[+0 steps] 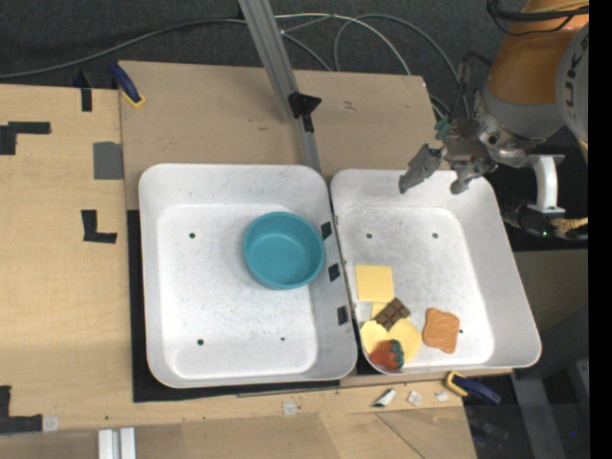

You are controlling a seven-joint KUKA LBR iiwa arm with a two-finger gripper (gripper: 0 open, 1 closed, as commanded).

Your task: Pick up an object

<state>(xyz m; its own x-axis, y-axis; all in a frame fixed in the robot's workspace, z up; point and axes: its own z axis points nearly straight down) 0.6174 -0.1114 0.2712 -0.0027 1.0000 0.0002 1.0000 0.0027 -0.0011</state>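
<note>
From my feed I see the end effector hanging over the far rim of the right bin, its two dark fingers spread apart with nothing between them. The arm above it is grey metal with a glossy orange band.

Both bins are shallow, white, rounded at the corners and faintly speckled. The left bin holds a teal bowl, round, smooth and plastic-looking, sitting upright near the bin's middle, toward its right wall.

The smaller things lie clustered in the near left part of the right bin, well apart from the end effector and on the opposite side of the bin from it. A flat pale yellow square lies closest to the fingers. Just nearer to me is a small dark brown piece, blocky in shape, resting on the edge of a round yellow piece. A red rounded item with a touch of green sits against that yellow piece at the bin's near corner. To the right of this group, close but not touching as far as I can tell, lies an orange lumpy piece with a matte surface.

The counter under the bins is light wood-grain board with black tape marks.
</note>
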